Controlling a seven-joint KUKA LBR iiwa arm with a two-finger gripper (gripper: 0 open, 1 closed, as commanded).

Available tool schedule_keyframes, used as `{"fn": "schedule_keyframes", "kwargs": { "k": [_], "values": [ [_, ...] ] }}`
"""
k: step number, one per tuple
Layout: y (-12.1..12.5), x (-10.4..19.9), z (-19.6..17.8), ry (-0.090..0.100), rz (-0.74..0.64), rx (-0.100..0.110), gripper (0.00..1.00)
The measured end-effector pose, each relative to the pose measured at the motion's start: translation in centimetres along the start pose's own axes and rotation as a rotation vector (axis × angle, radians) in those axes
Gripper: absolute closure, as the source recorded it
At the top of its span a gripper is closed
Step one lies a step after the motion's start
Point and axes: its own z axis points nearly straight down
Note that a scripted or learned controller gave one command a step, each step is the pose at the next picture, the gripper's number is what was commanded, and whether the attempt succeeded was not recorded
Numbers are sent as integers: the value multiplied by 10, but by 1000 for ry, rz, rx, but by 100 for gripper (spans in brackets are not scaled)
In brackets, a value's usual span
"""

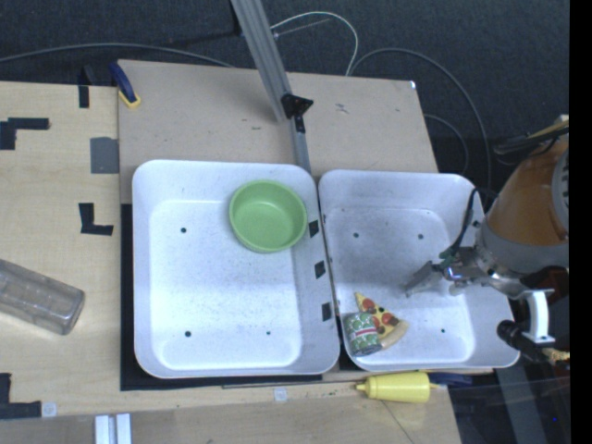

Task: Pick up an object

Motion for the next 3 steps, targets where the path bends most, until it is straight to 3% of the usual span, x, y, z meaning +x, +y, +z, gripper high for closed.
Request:
{"fn": "schedule_keyframes", "kwargs": {
  "k": [1,2,3],
  "values": [
    [1,0,28,-3,0,-8,0],
    [1,1,17,0,-2,-7,100],
    [5,7,-43,-2,-2,-12,100]
  ]
}}
